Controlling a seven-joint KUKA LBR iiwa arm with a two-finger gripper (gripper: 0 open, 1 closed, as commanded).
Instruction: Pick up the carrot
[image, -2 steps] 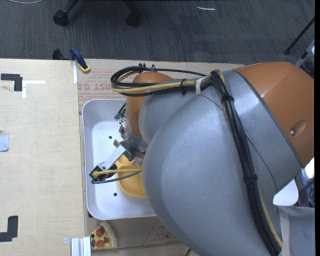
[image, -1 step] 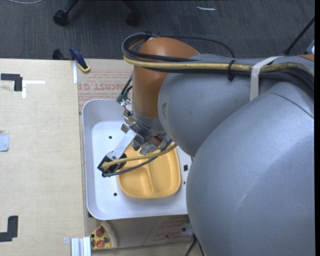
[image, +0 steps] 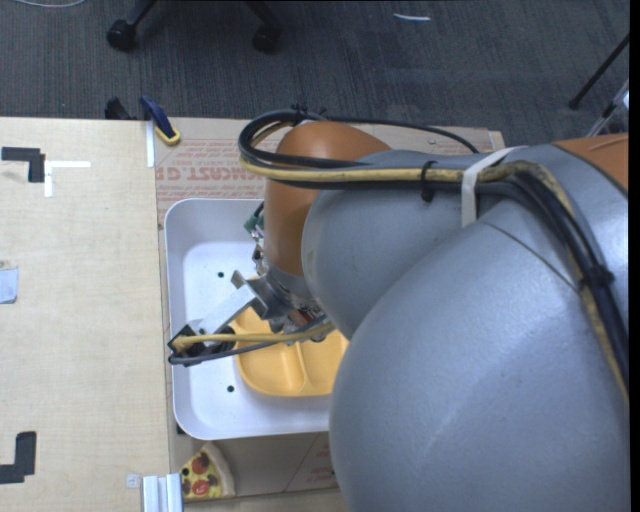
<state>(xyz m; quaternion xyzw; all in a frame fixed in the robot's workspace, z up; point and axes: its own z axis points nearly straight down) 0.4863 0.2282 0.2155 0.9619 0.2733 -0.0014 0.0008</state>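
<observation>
Reaching in from 3 o'clock, the grey arm (image: 480, 360) looms nearest the camera and covers the right half of the bench. Its orange band (image: 315, 190) sits at about 12 o'clock of the white bin (image: 195, 400), and a bundle of black and yellow cables (image: 350, 172) loops over the band.

At the near edge, at the bin's 6 o'clock, a small piece printed like a pizza slice (image: 200, 475) lies on cardboard. A pale metal bracket (image: 158, 492) sits just beside it at its 9 o'clock.

The bin's left part is open to view, its white floor dotted with a few small dark holes. A yellow divided plate (image: 285, 372) lies in the bin toward 4 o'clock, and its right side runs under the arm.

The gripper (image: 272, 298) hangs low over the bin's middle, near the plate's 11 o'clock rim. The wrist blocks it from above, so whether it is open or closed cannot be told. The arm also hides the bin's right part, and where the carrot lies cannot be told.

At the bin's 9 o'clock, the pale wooden bench top (image: 80, 300) carries black corner marks (image: 25, 160).

Farther off, at the bin's 12 o'clock, brown cardboard with red lettering (image: 205, 170) lies flat, with a blue-and-yellow tool (image: 160, 120) at its 10 o'clock corner. Beyond are dark carpet (image: 450, 60) and, at 11 o'clock, the black wheeled foot of a chair (image: 125, 35).
</observation>
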